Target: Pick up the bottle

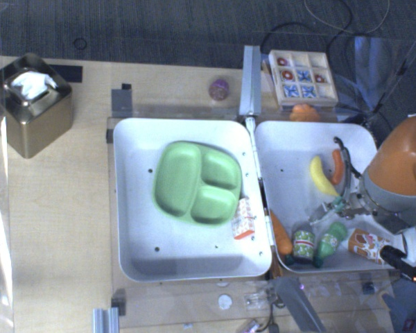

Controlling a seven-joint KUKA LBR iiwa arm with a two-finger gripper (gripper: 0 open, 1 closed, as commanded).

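A crowded right bin (284,151) surrounds the green bottle (330,241), which lies tilted near the bin's front edge, its dark cap toward that edge and its body angled up toward the arm. Just beside it on the left stands a small can (304,244) with a green and red label, and left of that an orange carrot (281,236) runs along the bin's left wall. On the bottle's other side, toward the front right corner, lies an orange-and-white carton (369,245). A yellow banana (322,177) and a thin red-orange piece (338,165) rest farther back, near the middle of the bin. The gripper (338,210) of the grey arm, its orange band (402,161) bulking over the bin's right edge, hangs low just behind the bottle, with the bottle's upper end right at its metal tip; whether the fingers are spread or closed cannot be made out, nor whether they touch the bottle. The left bin (128,186) carries a green divided plate (197,182), with a small red-and-white packet (244,220) by the bin's right wall. On the bench behind the bins sit a tic-tac-toe board (302,78), a small purple ball (219,89) and, at the far left, a brown tissue box (31,106).
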